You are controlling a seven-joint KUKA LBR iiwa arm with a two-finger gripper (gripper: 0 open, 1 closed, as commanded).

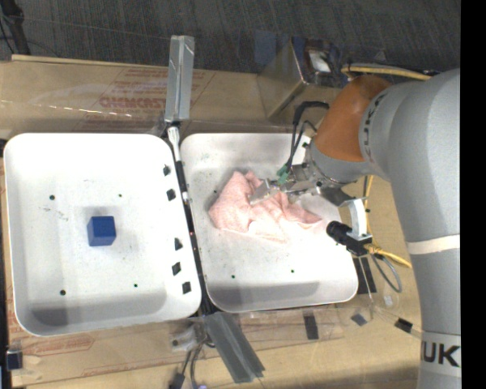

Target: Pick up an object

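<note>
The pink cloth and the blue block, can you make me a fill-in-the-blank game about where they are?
1. The blue block sits in the ____ bin.
2. The crumpled cloth in the right bin is ____ in colour.
3. The gripper is down at the cloth's ____ edge, the one farthest from the camera.
4. The band above the arm's wrist is ____.

Missing words: left; pink; top; orange

A cube [102, 230] lies in the left bin [32, 160]; a cloth [251, 205] lies in the right bin [227, 286].
</note>
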